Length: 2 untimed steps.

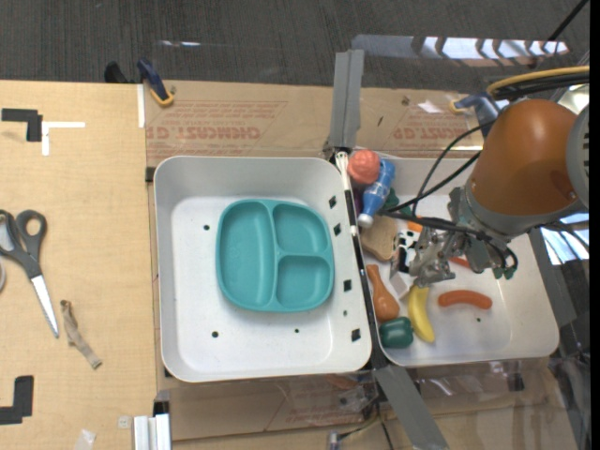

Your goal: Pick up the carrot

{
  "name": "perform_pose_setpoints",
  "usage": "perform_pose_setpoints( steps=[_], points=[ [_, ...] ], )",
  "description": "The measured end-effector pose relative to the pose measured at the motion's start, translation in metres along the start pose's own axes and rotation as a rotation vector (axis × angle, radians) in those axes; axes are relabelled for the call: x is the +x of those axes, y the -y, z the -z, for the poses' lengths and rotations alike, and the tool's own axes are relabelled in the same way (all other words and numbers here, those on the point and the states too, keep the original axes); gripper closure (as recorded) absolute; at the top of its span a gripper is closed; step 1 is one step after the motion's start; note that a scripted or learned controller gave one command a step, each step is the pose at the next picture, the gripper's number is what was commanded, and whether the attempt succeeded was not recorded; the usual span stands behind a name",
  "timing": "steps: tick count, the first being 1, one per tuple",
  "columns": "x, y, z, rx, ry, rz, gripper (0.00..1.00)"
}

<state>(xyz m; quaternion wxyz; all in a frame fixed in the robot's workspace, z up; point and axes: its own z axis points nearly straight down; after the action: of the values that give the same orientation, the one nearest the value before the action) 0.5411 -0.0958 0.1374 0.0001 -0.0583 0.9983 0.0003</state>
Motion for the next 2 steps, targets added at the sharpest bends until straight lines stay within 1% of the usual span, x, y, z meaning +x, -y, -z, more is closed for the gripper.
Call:
perform_pose_setpoints(
  steps=[1, 2],
  points=[
    [0.0, 0.0, 0.0, 0.0, 0.001, 0.0, 0.0],
    [-0.052, 0.03, -0.028, 0.008, 0.03, 0.147, 0.0]
  ],
)
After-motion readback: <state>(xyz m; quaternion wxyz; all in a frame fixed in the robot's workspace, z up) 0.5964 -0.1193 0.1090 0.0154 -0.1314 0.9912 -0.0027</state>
